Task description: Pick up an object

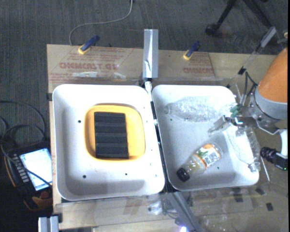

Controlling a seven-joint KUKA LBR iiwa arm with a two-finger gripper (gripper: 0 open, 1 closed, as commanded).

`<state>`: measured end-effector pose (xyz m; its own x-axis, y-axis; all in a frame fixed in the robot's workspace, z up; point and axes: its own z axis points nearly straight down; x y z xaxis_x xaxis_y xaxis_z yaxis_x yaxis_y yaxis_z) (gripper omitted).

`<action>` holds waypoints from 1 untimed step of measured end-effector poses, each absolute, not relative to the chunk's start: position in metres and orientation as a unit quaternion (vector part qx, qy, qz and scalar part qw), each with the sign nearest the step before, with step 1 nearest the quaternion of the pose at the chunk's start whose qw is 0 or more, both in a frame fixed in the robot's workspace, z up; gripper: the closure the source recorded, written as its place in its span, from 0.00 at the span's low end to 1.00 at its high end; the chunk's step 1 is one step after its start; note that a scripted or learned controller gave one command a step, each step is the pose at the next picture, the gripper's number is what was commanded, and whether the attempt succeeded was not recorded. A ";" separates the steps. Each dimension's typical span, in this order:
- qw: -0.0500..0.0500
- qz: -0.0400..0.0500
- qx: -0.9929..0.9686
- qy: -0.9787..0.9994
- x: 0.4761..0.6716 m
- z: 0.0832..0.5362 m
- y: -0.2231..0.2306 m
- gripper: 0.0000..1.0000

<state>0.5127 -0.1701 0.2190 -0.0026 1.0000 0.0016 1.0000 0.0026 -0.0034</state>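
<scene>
Your tool sits at the right side of the right bin, and you cannot tell from this view how wide it stands or whether it has hold of anything. The things to pick lie in that bin: a juice bottle with a dark cap lying on its side toward the near left, a clear crumpled bottle along the far wall, and what looks like another clear bottle against the right wall, just beside the tool. Expect trouble from the clear plastic: it is thin, smooth and round, so it will likely crush or roll out of a pinch. The bin's right wall leaves you little room on that side; the middle of the bin floor is the open ground. The left bin holds a yellow tray with a black block, well apart from the tool.
</scene>
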 end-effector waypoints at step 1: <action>0.000 -0.001 -0.659 -0.752 0.523 0.095 -0.178 0.00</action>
